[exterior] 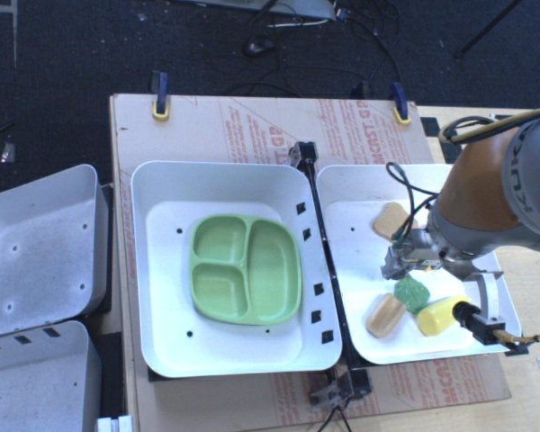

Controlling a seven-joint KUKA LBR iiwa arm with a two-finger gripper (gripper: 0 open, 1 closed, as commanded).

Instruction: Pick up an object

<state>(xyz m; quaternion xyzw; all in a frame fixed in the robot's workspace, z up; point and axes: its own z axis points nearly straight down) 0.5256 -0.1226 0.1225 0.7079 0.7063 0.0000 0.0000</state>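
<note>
Gripper [403, 268] sits low in the right bin [351, 192], just over the green toy [412, 292] — whether it is spread or pinching, I cannot tell. Nothing looks lifted yet, so the pick seems undone.

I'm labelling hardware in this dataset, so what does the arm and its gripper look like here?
The arm has a rounded grey body with a broad orange band above the wrist and dark lettering on its grey shell. Black cables loop beside it. The gripper is a small grey metal assembly.
</note>
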